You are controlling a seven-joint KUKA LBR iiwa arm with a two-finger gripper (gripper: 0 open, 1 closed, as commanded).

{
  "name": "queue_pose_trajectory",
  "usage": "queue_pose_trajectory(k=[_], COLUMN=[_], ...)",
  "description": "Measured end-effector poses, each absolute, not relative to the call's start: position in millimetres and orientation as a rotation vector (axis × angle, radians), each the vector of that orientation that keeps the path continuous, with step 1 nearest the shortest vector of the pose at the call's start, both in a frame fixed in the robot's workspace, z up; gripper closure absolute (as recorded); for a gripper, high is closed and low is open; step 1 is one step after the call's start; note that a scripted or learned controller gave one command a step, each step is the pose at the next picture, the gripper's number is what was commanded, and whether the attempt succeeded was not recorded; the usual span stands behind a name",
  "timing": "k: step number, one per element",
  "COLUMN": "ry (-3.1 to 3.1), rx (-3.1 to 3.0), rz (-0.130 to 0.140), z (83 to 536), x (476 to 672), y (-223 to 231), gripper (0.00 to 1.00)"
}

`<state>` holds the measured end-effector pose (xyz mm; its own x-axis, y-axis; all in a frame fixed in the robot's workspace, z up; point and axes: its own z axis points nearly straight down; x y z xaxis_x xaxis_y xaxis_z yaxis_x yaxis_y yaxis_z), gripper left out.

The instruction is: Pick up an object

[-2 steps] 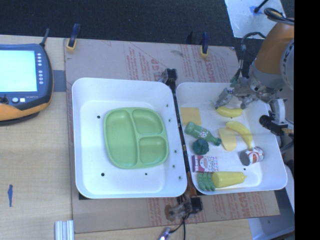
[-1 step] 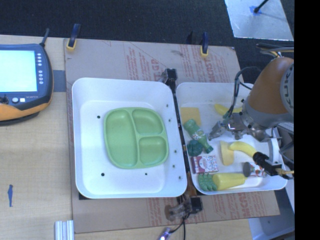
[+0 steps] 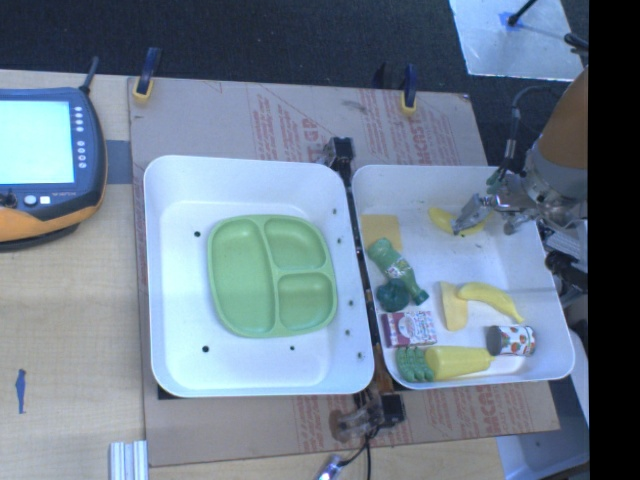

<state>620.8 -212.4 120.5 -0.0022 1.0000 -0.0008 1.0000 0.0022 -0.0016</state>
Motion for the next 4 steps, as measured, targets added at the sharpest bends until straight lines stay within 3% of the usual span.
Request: queue_pose_trajectory(k=[1,2,3,4], ry=[-2.226,-2.224,-2.228,-2.225], rx=[-2.215,-2.218,-2.217,-2.212], rz=[0.003,0.002,-0.005,0.006], z=[91.7,135.2,98.9,91.5], x=[656.4,656.4,659.6,553.8], y=[-165.2,-204.6,-211.3,-127.6], gripper=[0.0,0.0,0.0,0.0])
